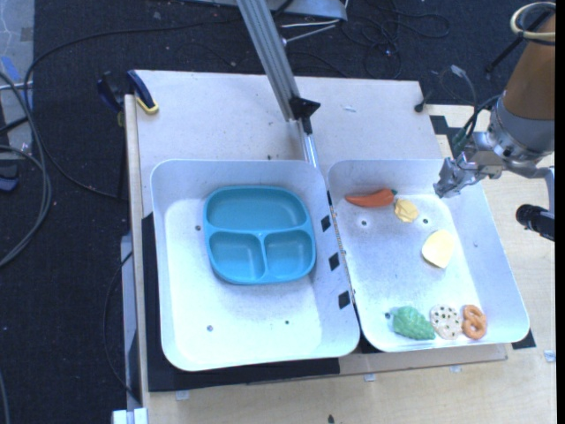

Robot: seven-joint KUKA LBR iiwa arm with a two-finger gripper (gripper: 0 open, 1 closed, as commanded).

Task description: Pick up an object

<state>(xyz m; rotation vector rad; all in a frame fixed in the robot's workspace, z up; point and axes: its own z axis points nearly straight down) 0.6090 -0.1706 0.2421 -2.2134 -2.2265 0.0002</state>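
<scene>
The desk (371,104) carries two white bins. The left bin (177,325) holds a blue divided tray (260,234). The right bin (494,272) holds the candidates: a green piece (412,322), an orange carrot (371,199), a pale yellow wedge (439,248), a cookie (445,321), a pretzel (474,321) and a small yellow lump (406,210). The tool (448,184) hovers over that bin's far right rim; its state cannot be told. Descending here, it would likely strike the rim or close on nothing, since every item lies apart from it.
</scene>
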